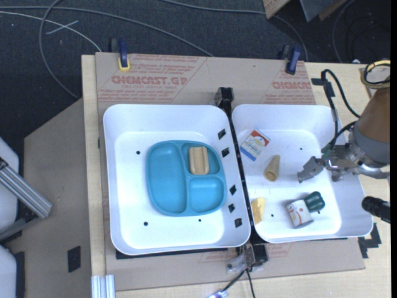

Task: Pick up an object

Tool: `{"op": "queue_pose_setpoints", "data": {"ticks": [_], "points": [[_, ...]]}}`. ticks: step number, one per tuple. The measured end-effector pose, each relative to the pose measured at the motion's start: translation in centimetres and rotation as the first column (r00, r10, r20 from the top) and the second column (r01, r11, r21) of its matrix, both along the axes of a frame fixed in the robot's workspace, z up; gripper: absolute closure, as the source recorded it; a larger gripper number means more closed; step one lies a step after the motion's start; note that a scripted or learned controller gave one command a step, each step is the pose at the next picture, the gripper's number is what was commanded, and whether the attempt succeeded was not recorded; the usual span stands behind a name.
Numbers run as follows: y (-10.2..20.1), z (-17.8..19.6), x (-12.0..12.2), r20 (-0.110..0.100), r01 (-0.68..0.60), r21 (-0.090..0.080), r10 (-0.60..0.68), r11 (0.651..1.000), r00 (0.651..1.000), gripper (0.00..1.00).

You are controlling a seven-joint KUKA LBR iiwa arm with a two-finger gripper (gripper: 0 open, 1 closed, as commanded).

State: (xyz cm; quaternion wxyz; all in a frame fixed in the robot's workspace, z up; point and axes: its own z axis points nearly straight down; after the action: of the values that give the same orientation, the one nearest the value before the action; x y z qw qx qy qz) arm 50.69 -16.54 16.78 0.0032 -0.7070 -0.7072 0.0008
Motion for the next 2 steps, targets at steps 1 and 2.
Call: {"op": "queue_pose_setpoints", "data": {"ticks": [1, 2], "points": [[1.0, -4.8, 0.1, -0.001, 0.0, 0.0, 0.0, 1.0, 1.0, 0.0], [0.9, -3.4, 0.3, 0.006, 0.001, -0.002, -0.001, 1.0, 1.0, 1.0]]}}
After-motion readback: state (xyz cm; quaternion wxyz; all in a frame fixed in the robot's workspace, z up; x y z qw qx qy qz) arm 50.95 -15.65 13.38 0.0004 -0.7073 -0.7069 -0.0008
